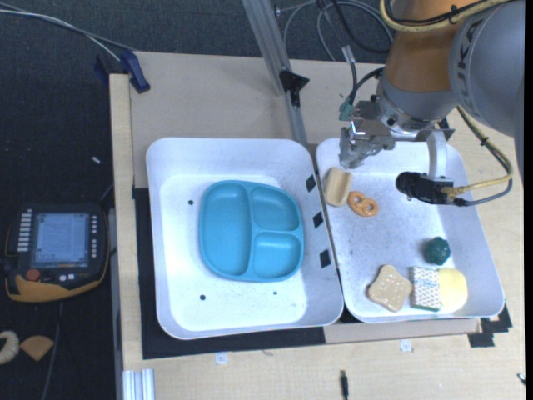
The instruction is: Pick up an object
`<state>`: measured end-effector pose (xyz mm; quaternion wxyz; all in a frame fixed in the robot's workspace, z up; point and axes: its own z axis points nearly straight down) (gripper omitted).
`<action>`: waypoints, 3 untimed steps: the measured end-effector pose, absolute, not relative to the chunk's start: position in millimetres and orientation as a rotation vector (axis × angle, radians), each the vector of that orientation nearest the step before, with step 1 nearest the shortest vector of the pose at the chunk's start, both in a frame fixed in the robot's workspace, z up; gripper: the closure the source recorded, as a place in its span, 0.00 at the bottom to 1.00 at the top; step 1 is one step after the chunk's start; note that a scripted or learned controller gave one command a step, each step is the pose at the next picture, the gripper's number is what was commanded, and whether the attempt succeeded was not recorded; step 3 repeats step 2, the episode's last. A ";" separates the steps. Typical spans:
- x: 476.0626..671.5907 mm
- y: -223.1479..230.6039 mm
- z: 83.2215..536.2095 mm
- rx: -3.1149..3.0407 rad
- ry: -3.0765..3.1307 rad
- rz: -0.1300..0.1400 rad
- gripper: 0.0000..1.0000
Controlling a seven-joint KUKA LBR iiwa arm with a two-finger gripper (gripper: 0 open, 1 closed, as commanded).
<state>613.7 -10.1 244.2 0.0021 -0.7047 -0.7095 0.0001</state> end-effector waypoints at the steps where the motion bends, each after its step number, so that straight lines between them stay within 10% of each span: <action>1: 624.3 31.6 240.2 -2.217 -2.227 -0.002 1.00; 3: 646.6 90.2 232.2 -2.214 -2.229 -0.005 1.00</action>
